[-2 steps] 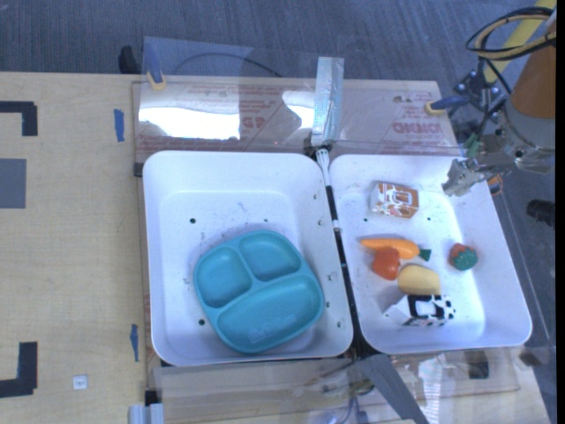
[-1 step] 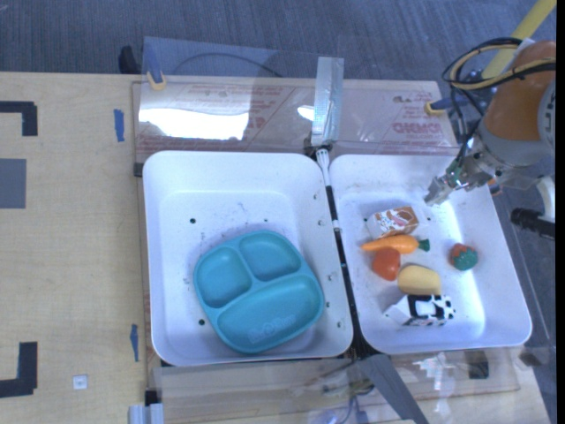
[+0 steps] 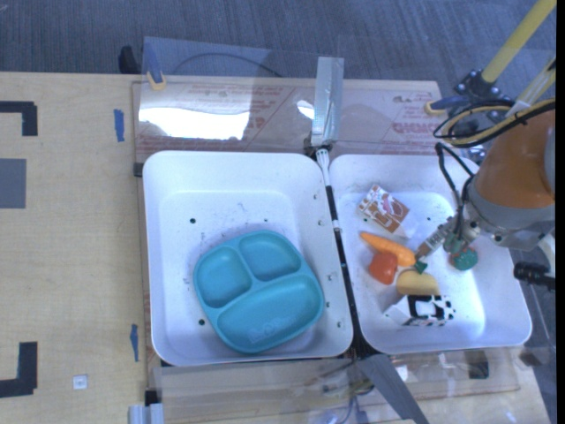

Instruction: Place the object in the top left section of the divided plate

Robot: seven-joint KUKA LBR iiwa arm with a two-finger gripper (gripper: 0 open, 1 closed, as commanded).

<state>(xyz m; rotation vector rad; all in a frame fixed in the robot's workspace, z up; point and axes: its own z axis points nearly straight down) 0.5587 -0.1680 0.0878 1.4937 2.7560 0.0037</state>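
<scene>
A teal divided plate lies in the left bin, with two small sections at its far side and one large section nearer me. In the right bin lie several toys: a brown and white carton, an orange carrot, a red-orange piece, a yellow piece and a black and white cow. My gripper hangs low over the right bin's right half, just right of the carrot and beside a teal round piece. I see nothing held.
The grey arm with its orange band and black cables covers the right bin's far right corner. A metal divider post stands behind the wall between the bins. Yellow poles rise at the top right.
</scene>
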